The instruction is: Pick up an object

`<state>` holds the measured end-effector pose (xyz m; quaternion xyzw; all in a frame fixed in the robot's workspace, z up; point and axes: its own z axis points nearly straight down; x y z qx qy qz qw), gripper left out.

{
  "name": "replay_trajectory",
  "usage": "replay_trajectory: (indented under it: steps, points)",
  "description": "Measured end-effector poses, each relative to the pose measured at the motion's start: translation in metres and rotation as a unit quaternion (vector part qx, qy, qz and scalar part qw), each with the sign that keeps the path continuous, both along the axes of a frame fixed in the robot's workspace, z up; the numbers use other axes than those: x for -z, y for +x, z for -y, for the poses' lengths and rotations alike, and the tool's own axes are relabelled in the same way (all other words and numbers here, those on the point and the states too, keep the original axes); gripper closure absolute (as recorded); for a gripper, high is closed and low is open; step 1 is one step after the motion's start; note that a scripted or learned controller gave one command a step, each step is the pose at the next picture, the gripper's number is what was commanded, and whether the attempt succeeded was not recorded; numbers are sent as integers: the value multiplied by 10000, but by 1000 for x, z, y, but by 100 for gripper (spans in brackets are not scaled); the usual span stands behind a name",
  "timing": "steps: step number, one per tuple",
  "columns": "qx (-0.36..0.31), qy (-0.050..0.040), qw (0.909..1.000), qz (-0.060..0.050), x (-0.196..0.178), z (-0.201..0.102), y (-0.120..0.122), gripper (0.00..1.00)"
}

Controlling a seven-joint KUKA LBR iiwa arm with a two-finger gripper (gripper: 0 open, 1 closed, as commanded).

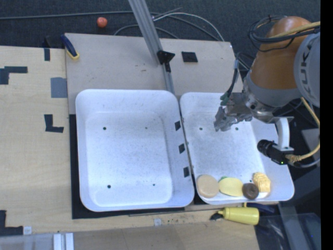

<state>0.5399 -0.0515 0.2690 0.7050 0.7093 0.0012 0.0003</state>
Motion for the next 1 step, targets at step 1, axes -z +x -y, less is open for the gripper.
replay_trajectory:
  steps: [1]
  points:
    - [4, -2, 10000, -28, 32, -62, -40, 100]
